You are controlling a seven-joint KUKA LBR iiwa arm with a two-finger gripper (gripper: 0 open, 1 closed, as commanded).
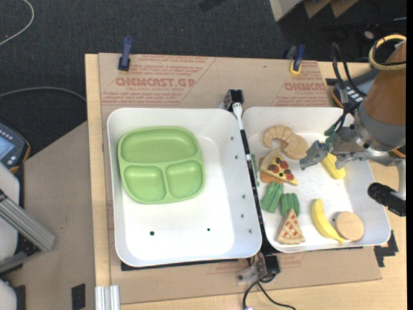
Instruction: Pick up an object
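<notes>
The gripper (322, 154) is seen low over the far part of the right bin (371, 234), reached in from the right. Its grey fingers appear spread, with nothing seen between them, so no hold can be claimed. The closest candidate is judged to be the small yellow piece (333, 167), lying just beside the gripper on its near-right side, its long axis running from far-left to near-right (part of it is hidden under the wrist). The croissant (282, 135) lies to the left, the pizza slice (278, 168) to the near left. The green tray (161, 164) rests well apart in the left bin (187, 237).
</notes>
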